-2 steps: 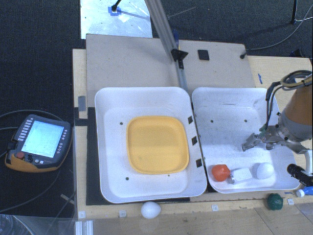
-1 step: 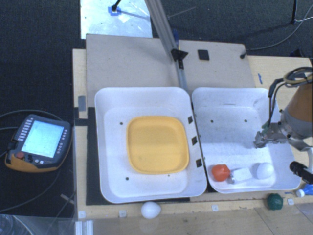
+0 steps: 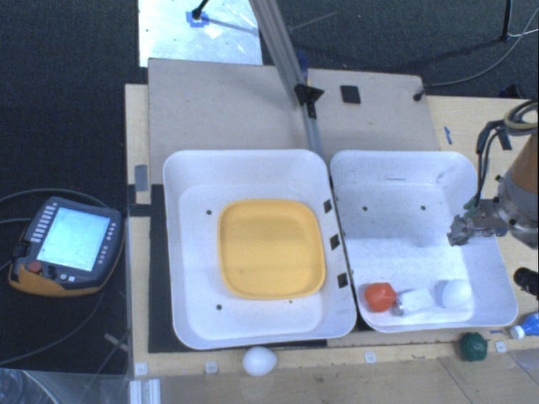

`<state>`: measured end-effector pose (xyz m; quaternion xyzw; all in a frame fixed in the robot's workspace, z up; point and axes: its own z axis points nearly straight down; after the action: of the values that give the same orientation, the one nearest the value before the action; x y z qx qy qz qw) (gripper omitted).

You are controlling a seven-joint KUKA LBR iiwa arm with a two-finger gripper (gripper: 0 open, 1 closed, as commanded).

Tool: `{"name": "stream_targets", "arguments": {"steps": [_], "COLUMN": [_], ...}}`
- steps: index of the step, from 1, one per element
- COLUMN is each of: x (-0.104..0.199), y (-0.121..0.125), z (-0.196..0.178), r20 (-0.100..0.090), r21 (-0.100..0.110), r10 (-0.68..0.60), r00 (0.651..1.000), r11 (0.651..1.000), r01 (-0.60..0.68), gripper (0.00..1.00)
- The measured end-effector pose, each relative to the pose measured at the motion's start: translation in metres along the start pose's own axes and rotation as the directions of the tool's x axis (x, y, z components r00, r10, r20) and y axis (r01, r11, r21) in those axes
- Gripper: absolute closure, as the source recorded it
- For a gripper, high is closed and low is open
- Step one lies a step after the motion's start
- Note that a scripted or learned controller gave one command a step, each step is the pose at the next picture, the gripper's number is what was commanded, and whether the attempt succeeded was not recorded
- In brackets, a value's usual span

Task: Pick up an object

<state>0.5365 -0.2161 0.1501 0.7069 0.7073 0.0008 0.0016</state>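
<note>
The wooden bench [image 3: 370, 133] carries two shallow white plastic bins side by side. The left white bin [image 3: 189, 225] holds a square yellow plastic plate [image 3: 272, 248] that lies flat near its middle and takes most of the floor. The right white bin [image 3: 396, 200] has its objects together along the near wall, in a short row.

The grey robot arm with the orange band [image 3: 522, 175] comes in from the right edge of the view and stays above the right side of the right bin. Its small two-finger gripper [image 3: 460, 231] hangs over the right part of that bin's floor, well apart from the objects at the near wall. Nothing is seen between the gripper tips, but the picture is too coarse there to tell how far they are spread.

On the dark floor to the left of the bench lies a grey and orange control pendant with a pale screen [image 3: 66, 244], with a cable leading from it.

In the row inside the right bin, a small red-orange rounded object [image 3: 379, 296] is on the left. Just beside it is a small white blocky object [image 3: 413, 300], and next to that, on the right, a white round ball [image 3: 456, 293].

Outside the bins, a white egg-shaped object [image 3: 259, 361] rests on the bench edge below the left bin. A dark green ball [image 3: 473, 346] sits on the bench near the lower right corner of the right bin.
</note>
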Motion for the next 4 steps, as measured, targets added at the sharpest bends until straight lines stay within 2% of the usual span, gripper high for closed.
{"name": "stream_targets", "arguments": {"steps": [2, 3, 4], "x": [0.009, 0.066, 0.116], "y": [0.007, 0.009, 0.029], "z": [-0.102, -0.105, -0.105], "r20": [0.0, -0.002, -0.002], "r21": [-0.001, 0.002, 0.002], "r10": [-0.001, -0.005, -0.005], "r00": [1.0, 1.0, 1.0], "r11": [1.0, 1.0, 1.0], "r01": [0.001, 0.005, 0.005], "gripper": [1.0, 1.0, 1.0]}}
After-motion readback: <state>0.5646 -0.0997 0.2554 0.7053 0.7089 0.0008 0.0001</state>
